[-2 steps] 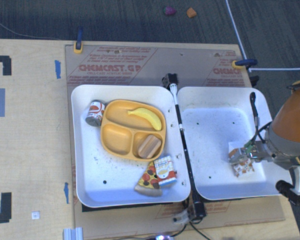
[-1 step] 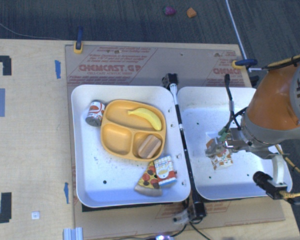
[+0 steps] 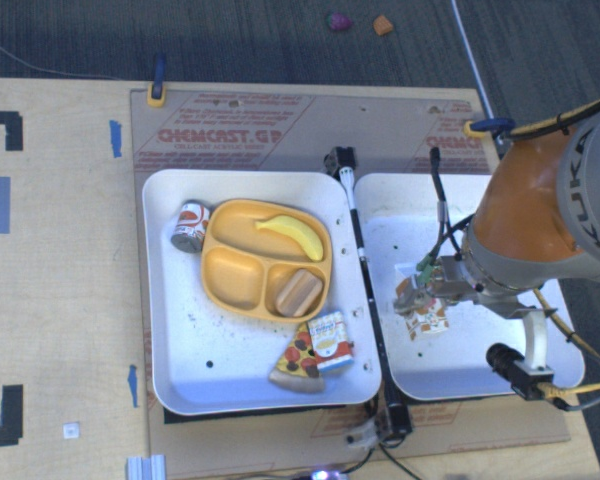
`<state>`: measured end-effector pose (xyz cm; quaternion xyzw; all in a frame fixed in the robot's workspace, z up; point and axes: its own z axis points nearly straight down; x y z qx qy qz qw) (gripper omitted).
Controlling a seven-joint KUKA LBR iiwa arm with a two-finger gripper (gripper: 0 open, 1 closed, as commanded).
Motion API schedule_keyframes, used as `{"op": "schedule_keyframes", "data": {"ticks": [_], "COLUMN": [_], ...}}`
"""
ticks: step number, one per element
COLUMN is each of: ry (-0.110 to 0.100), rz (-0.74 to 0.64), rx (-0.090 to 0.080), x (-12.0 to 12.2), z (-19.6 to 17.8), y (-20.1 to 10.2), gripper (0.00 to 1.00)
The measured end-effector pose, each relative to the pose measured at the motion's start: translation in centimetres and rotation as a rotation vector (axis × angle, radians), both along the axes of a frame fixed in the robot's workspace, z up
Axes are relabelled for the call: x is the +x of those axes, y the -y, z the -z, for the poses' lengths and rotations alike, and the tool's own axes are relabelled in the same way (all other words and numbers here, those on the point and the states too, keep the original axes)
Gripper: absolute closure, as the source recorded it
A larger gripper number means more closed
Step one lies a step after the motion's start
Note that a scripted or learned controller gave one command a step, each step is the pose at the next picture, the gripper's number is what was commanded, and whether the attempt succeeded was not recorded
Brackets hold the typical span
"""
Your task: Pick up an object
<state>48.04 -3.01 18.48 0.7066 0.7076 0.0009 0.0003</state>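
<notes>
Packet under my gripper in the right bin

Packet (image 3: 426,318) lies flat at the bin's (image 3: 400,363) 9 o'clock side. My gripper (image 3: 420,290) hovers above it; open or closed, I cannot tell. It looks light, thin, crinkly; I would pinch one edge.

Robotics lab: clamped plywood bench (image 3: 60,268), blue tape markers (image 3: 115,138), cables, grey carpet (image 3: 230,18).
</notes>
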Motion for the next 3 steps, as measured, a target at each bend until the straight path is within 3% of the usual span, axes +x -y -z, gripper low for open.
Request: {"op": "schedule_keyframes", "data": {"ticks": [1,3], "ry": [0.0,0.01], "rz": [0.0,-0.002], "rx": [0.0,0.0], "x": [-0.1,0.3], "z": [0.0,-2.1], "y": [-7.5,-7.6], "gripper": [1.0,1.0]}}
